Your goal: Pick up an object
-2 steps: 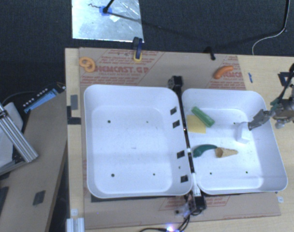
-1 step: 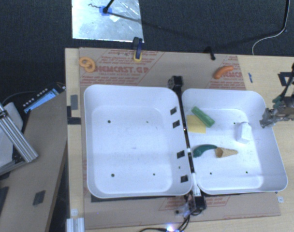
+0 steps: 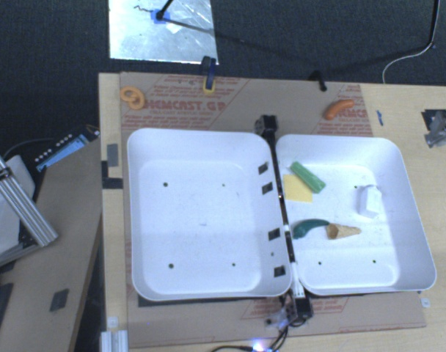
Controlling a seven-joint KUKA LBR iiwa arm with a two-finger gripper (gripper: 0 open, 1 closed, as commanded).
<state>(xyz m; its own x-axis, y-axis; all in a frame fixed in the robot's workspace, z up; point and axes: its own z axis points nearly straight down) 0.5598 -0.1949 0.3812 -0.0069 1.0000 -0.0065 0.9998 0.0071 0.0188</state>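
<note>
From above, two white bins sit side by side on a brown cardboard sheet (image 3: 230, 97) that covers the worktop (image 3: 61, 218).

The left bin (image 3: 201, 218) takes up the middle of the frame, and the right bin (image 3: 399, 262) lies against it toward the right.

All the loose pieces inside a bin are in the right one:
- A green block (image 3: 307, 176) lies at a slant near its upper left corner.
- The green block's lower end touches a flat yellow piece (image 3: 297, 190) just beside the seam between the bins.
- Below those, a dark teal curved thing (image 3: 309, 228) lies close to a small tan cone (image 3: 343, 231), the two nearly tip to tip.
- A white block (image 3: 367, 200) sits apart from them, further right in the bin.

Outside the bins, an orange sausage shape (image 3: 339, 108) rests on the cardboard above the right bin. An orange ring (image 3: 133, 97) lies at the cardboard's upper left corner.

At the right edge of the frame, level with the right bin's upper corner and outside it, is a grey metal part that looks like the tool (image 3: 439, 127). It is well apart from every piece in the bin and grips nothing. I cannot tell whether it is open or closed.
</note>
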